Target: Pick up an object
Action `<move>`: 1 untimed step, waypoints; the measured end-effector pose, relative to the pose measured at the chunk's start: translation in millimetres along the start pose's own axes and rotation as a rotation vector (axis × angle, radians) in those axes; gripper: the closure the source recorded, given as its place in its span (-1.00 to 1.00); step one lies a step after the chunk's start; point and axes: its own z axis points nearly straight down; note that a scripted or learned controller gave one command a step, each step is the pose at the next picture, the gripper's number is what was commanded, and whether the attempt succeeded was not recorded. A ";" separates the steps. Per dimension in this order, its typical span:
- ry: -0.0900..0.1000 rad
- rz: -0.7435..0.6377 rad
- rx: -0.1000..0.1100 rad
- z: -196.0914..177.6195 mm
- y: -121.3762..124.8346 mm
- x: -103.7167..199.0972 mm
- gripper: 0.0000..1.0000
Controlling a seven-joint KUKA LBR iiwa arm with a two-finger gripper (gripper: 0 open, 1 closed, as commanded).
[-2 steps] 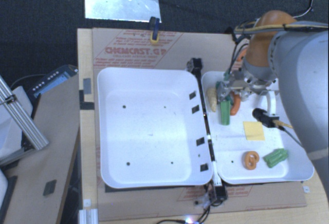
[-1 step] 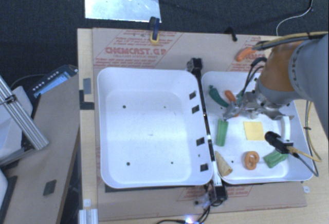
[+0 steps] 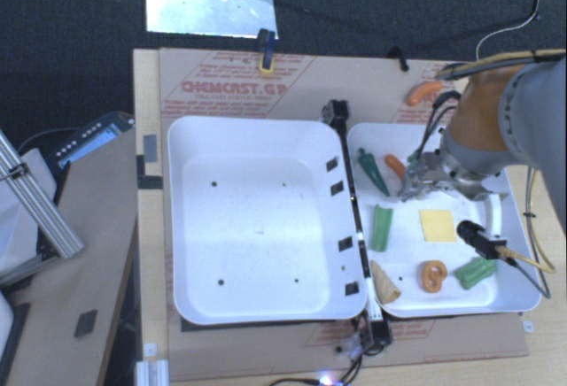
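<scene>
Arm over right bin [image 3: 523, 287]; pincer [image 3: 416, 185] low beside orange piece [image 3: 395, 167] and green pepper [image 3: 372, 173], likely lining up a grab. Open/shut: cannot tell. Yellow square [image 3: 437, 225] lies nearby.

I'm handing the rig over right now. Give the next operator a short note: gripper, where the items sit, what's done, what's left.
Gripper: low over the right bin, near the small orange piece; finger state unclear.
Items, all in the right bin: dark green pod, green block, yellow square, orange ring, green piece, tan wedge.
Done: nothing visibly lifted.
Left: grasp and lift one object.
</scene>
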 end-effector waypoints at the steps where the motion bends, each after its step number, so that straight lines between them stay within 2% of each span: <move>1: 0.003 0.005 0.010 -17.6 -102.2 14.0 1.00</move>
